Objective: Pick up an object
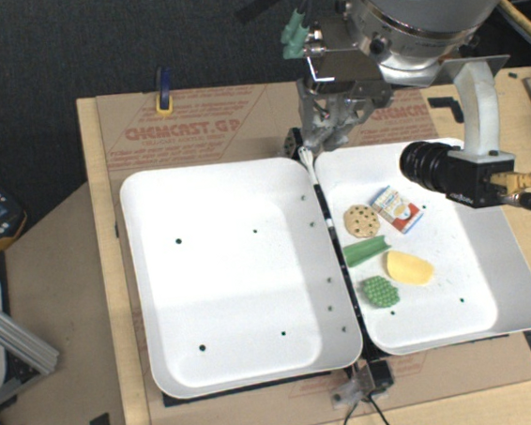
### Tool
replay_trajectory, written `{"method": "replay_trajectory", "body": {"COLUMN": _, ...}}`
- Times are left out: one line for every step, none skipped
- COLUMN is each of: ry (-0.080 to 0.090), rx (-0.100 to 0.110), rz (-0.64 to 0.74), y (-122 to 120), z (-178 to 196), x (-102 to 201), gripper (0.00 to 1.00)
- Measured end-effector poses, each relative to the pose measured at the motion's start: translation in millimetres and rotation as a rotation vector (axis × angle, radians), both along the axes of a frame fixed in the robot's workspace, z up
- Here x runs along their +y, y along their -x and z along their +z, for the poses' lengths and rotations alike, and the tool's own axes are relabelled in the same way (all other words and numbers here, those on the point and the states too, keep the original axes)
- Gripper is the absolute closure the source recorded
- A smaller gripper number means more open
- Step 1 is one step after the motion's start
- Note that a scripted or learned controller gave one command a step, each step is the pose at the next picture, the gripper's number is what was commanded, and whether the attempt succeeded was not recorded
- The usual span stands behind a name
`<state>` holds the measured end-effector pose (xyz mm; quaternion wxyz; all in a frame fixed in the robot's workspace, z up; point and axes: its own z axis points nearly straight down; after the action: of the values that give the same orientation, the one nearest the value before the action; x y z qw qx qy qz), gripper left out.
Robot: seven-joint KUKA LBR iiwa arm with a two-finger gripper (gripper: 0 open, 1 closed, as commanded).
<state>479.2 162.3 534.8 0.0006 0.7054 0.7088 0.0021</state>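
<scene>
- The gripper (319, 140) hung over the bins' far seam; its opening couldn't be made out.
- The cookie (362, 219) lay nearer the camera, slightly right.

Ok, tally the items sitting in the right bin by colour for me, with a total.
Green: 2, the long green piece and the round bumpy green piece
Yellow: 1, the yellow piece
Brown: 1, the cookie
White with red and blue: 1, the small box
Total: 5
</scene>
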Motion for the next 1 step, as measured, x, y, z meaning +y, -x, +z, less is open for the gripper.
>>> {"method": "replay_trajectory", "body": {"ry": 0.000, "rx": 0.000, "rz": -0.002, "y": -0.1, "z": 0.1, "x": 26.8, "gripper": 1.00}}
